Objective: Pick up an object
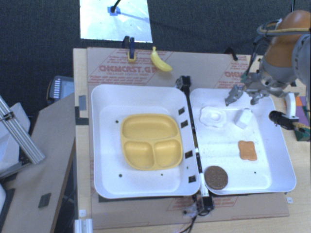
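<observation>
The hand is hovering spread over the right bin, nothing pinched. Probably needs lowering onto the white block next.

Two bins sat side by side on the bench; the left bin held a divided plate at its middle; in the right bin a fried egg lay toward the back left, a small block just right of it, a toast slice nearer the front, a round patty at the front left corner; a banana lay behind the left bin; the gripper hung over the right bin's back edge
</observation>
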Available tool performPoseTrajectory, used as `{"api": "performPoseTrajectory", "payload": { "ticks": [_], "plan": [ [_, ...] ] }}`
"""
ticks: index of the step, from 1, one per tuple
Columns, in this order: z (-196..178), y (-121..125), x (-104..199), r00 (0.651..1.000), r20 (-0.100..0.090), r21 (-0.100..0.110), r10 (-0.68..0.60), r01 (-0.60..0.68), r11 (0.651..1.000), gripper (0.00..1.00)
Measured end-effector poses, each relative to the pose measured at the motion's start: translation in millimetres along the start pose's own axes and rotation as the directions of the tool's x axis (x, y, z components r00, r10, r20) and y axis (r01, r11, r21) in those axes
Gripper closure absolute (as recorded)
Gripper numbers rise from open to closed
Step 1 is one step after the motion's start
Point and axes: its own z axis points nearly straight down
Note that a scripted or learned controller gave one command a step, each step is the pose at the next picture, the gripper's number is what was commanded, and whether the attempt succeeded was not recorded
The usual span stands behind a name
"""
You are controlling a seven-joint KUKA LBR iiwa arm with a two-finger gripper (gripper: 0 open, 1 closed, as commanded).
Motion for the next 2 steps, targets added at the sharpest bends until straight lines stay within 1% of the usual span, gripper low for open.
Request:
{"api": "performPoseTrajectory", "payload": {
  "ticks": [1,2],
  "plan": [
    [-9,3,0,1.0,0.002,-0.014,-0.002,0.002,1.0,0.0],
    [53,3,4,1.0,0.001,-0.01,-0.004,0.004,1.0,0.0]
  ]
}}
